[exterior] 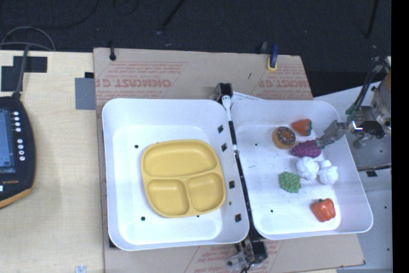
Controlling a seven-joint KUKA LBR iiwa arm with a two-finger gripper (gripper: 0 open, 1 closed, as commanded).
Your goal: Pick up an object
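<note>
Tool (pixel 327 135) reaches low from the right beside purple toy (pixel 306 149); finger state unclear.

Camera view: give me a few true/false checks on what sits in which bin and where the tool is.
1. The yellow three-compartment plastic plate lies in the left white bin. True.
2. The red toy pepper lies on the plate. False: it lies in the right white bin, near its front right corner.
3. The tool is over the right bin, beside the purple toy grape bunch. True.
4. The green toy broccoli lies in the left bin. False: it lies in the right bin.
</note>
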